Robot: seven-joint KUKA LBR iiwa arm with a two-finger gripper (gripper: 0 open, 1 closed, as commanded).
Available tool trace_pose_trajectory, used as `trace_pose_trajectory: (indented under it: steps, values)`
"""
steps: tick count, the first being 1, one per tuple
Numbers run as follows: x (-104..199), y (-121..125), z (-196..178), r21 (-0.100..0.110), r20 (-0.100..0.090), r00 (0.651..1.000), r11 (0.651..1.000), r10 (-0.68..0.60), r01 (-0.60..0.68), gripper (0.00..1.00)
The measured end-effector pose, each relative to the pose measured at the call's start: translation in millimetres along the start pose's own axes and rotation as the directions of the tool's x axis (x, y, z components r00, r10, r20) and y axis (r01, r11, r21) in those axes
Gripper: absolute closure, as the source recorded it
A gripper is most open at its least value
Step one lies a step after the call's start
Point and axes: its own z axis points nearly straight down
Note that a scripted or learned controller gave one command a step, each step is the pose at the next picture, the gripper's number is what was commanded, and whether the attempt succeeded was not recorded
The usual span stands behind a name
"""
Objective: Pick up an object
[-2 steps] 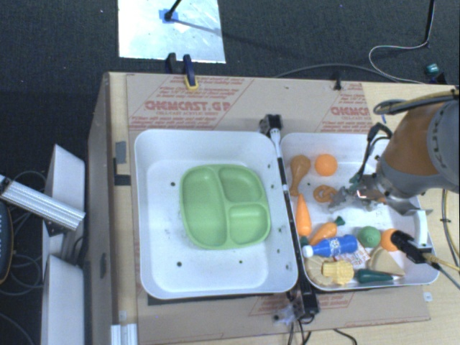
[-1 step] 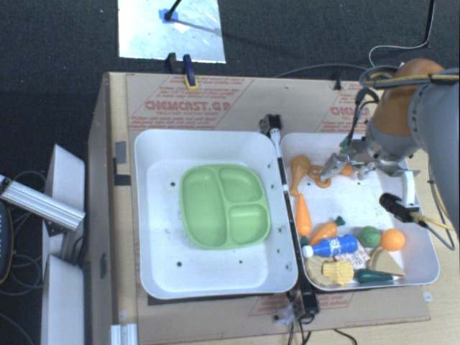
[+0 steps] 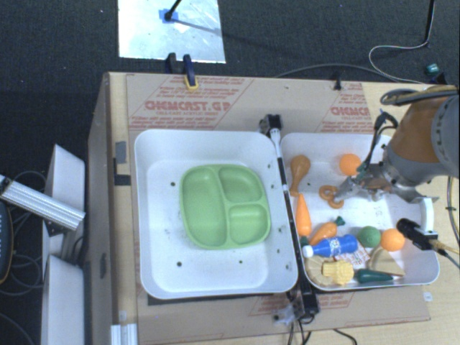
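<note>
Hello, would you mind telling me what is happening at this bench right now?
The grey arm reaches from the right into the right bin, its end effector low beside a tan pretzel-like toy. The view does not show it holding anything. Around it lie toy foods: carrots, an orange ball, a blue-labelled bottle. The left bin holds a green divided plate.

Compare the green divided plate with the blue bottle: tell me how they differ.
The green divided plate lies flat by itself in the left bin; the blue bottle lies on its side among toy foods in the right bin. The plate is far bigger and has three compartments; the bottle is slim with a white cap. Both are plastic-looking.
</note>
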Motion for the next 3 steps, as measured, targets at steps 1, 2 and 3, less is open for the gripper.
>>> trace_pose_trajectory:
  steps: [1,2,3]
  values:
    - [-27,-77,0,0.000,0.001,1.000,1.000,0.001,-0.001,0.00]
    - [-31,-94,-1,-0.005,0.001,1.000,1.000,0.001,-0.001,0.00]
    - [-30,-15,0,-0.004,0.000,1.000,1.000,-0.002,0.002,0.00]
